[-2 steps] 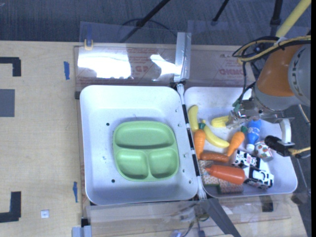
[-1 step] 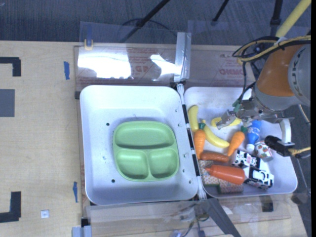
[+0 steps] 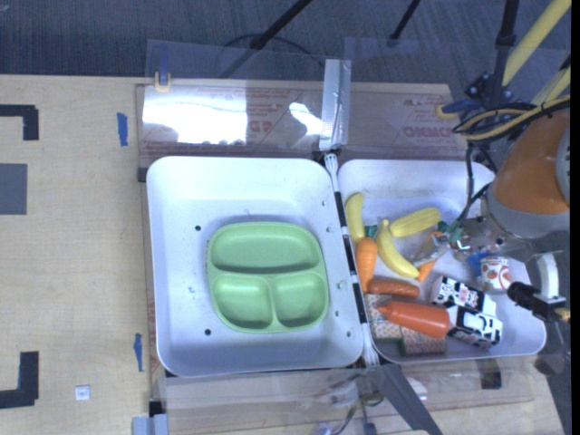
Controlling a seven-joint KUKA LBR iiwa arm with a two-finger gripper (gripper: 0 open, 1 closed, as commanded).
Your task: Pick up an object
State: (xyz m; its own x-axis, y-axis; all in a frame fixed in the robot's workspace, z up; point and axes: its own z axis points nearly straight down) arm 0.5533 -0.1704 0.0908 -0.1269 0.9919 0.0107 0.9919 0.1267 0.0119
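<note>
The gripper (image 3: 478, 243) sits low in the right bin (image 3: 399, 175), mostly hidden under the arm (image 3: 535, 175); its state cannot be told. Toy food clutters beneath: 2 bananas (image 3: 396, 254), carrot (image 3: 365, 259). The green tray (image 3: 267, 275) fills the left bin (image 3: 172, 243).

Wooden bench (image 3: 72, 243) bears two white bins (image 3: 172, 243).

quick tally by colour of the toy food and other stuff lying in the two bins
Green: 1, a green plastic divided plate in the left bin.
Yellow: 3, two bananas and a corn cob.
Orange/red: 3, a carrot and two sausage-like pieces.
Black-and-white: 1, a cow-patterned toy.
Total: 8 clearly visible.
</note>
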